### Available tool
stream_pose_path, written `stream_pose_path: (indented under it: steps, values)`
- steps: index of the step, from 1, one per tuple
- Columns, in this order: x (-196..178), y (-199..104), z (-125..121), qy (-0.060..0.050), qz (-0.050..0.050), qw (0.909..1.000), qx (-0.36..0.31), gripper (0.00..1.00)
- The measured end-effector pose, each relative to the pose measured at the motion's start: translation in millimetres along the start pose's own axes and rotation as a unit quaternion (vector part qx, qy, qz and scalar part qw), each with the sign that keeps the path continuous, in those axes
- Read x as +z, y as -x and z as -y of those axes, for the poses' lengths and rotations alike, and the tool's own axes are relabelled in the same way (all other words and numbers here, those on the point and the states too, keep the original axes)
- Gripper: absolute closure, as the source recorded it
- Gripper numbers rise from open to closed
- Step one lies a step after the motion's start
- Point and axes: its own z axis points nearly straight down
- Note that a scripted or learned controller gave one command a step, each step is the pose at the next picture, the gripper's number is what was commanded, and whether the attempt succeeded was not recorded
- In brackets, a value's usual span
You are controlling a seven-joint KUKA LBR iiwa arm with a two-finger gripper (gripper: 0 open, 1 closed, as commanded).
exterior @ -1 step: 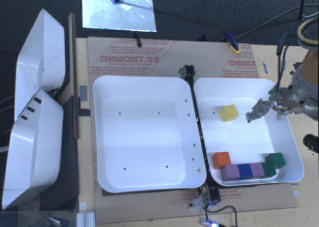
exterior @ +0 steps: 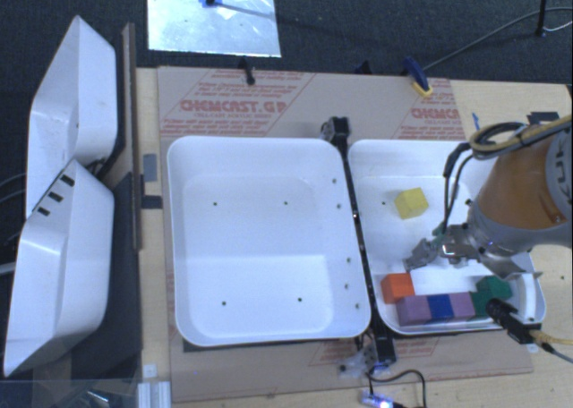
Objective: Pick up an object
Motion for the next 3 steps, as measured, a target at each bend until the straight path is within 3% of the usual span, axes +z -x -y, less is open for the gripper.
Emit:
stream_pose_path:
  steps: [1, 2, 3]
  values:
    - [24.2, -15.1, -64.9, 0.006, 0.001, 1.0, -0.002, 0.0]
    - [22.0, -15.5, -108.6, 0.008, 0.001, 1.0, -0.001, 0.0]
    - [11.4, -14.9, -107.9, 0.008, 0.001, 1.0, -0.001, 1.0]
